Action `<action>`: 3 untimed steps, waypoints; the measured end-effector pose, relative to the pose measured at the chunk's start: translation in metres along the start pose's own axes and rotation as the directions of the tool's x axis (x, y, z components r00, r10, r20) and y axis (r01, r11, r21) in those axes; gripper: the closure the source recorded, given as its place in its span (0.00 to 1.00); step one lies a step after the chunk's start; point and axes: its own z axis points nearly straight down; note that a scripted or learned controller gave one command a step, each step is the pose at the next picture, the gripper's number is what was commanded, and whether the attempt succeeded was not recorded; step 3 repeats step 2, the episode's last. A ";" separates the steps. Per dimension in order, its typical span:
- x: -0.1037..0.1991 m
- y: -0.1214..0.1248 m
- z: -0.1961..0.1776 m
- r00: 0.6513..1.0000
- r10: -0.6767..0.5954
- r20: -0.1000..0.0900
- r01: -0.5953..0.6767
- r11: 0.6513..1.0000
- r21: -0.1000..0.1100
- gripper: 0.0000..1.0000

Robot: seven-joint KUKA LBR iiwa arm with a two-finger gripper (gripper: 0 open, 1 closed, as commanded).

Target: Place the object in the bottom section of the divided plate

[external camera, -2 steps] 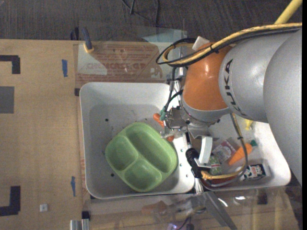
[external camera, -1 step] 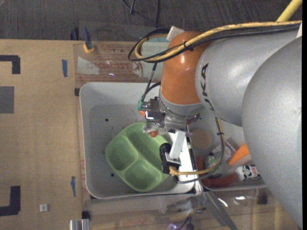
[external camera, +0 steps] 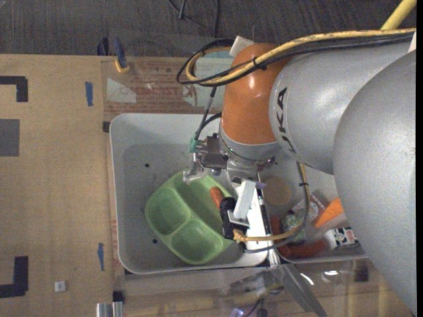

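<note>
Progress looks halfway at best: the small orange object [external camera: 216, 193] sits at the green divided plate's [external camera: 173, 218] right edge, just under the gripper [external camera: 213, 177], can't tell if that's open or clamped on it, and the plate's visible sections hold nothing, so the placing is left

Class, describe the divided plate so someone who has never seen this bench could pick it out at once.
Find the left white bin, the one the grey arm reaches over. The plate lies on its floor. It is the only light green thing there, moulded into sections, far larger than the small orange piece at its rim.
</note>
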 end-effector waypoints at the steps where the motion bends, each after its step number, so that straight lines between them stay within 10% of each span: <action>1: 0.009 0.001 -0.110 0.931 -0.365 0.001 0.365 0.931 -0.002 0.00; 2: 0.065 0.018 0.014 0.920 -0.392 0.000 0.392 0.920 0.001 0.00; 3: 0.065 0.018 0.014 0.920 -0.392 0.000 0.392 0.920 0.001 0.00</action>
